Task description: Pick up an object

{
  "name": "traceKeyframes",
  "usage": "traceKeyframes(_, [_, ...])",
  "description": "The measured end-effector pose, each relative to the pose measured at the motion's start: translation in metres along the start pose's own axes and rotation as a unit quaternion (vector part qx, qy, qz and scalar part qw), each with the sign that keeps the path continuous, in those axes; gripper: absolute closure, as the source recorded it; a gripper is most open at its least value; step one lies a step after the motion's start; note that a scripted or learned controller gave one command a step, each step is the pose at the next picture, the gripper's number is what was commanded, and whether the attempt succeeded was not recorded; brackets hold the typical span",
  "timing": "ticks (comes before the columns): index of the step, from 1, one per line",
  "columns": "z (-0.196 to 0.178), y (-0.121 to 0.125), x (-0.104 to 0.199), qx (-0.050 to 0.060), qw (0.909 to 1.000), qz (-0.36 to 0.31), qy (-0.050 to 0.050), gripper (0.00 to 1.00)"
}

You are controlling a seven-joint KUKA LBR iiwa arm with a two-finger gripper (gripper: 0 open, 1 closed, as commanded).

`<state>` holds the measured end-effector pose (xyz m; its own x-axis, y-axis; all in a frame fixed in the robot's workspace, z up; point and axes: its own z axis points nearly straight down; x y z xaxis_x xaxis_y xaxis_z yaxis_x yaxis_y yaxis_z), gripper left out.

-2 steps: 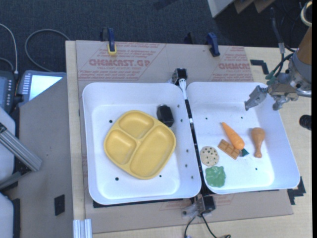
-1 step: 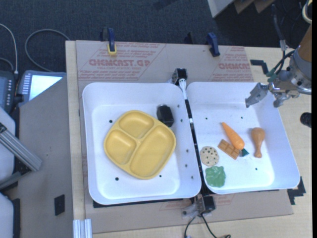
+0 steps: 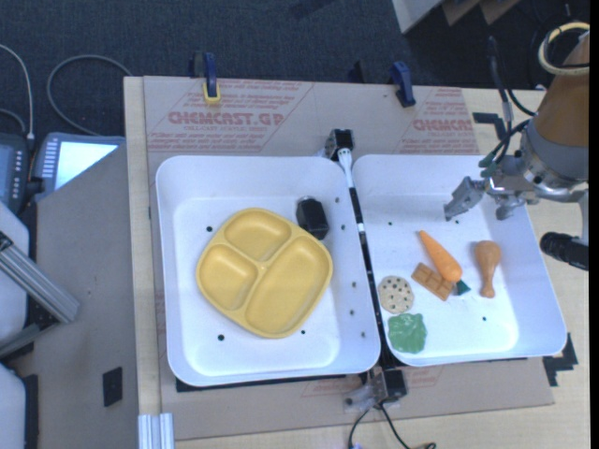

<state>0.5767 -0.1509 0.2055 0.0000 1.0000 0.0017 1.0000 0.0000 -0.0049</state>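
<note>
Hovering over the upper right part of the right bin (image 3: 543,330), the end effector (image 3: 479,200) hangs with its two fingers spread apart and nothing between them. Arm enters from the right, orange band above the wrist.

Right bin contents, all lying on the floor below and left of the end effector: toy carrot (image 3: 440,255), lying at a slant; brown waffle piece (image 3: 431,281) touching its lower side; drumstick (image 3: 487,266) just to the right, apart from the carrot; chocolate-chip cookie (image 3: 396,294) near the left wall; green lettuce piece (image 3: 407,332) just below the cookie.

Left bin (image 3: 178,279): yellow divided plate (image 3: 265,271) in the middle, small black object (image 3: 312,217) at its upper right edge.

Both bins sit on the table (image 3: 281,110).
</note>
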Motion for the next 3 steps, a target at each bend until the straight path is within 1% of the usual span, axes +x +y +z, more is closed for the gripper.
traceKeyframes(1, [0.043, 0.002, -0.005, 0.000, 1.0000, 0.000, 0.000, 0.00])
traceKeyframes(2, [0.106, 0.004, 0.002, 0.001, 1.0000, 0.000, 0.000, 0.00])
traceKeyframes(3, [0.091, 0.005, 0.001, -0.003, 1.0000, 0.000, -0.001, 1.00])
